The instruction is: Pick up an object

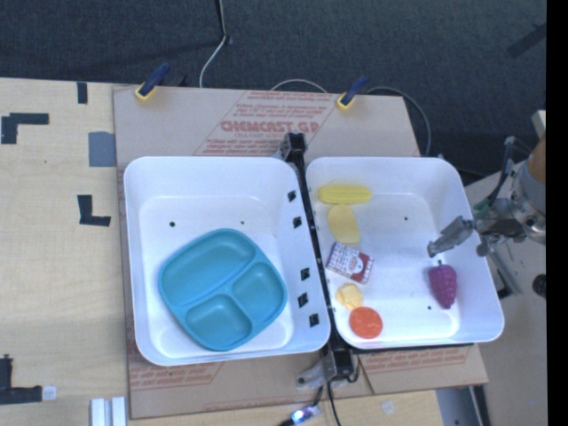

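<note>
The right bin (417, 180) holds several small toys: a yellow corn-like piece (344, 193), a pale yellow piece (344, 224), a red and white packet (347, 262), a small yellow bit (349, 295), an orange round fruit (366, 323) and a purple fruit (443, 285). My gripper (467, 240) reaches in over the right bin's right side, just above and slightly right of the purple fruit. It is open, with one grey finger (448, 236) pointing left, and nothing sits between the fingers.
A blue divided plate (224, 288) lies in the left bin (204, 180). A black divider with clips (306, 238) runs between the bins. Cardboard (266, 127) lies under both, clamped at the back by two yellow and blue clips.
</note>
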`<move>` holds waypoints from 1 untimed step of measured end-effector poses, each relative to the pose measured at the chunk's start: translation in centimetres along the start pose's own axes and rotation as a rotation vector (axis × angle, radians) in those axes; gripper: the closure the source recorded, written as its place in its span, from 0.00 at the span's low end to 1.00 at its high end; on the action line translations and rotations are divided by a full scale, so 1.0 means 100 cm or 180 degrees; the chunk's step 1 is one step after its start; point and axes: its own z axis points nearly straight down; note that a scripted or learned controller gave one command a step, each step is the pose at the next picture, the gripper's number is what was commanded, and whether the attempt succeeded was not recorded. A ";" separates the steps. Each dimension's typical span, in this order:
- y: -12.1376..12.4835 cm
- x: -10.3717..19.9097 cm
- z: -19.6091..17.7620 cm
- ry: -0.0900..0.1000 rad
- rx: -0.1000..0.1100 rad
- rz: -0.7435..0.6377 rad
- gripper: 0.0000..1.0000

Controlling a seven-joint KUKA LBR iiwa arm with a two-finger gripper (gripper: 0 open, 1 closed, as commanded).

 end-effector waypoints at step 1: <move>0.003 0.001 -0.006 -0.0010 -0.0037 -0.0014 0.00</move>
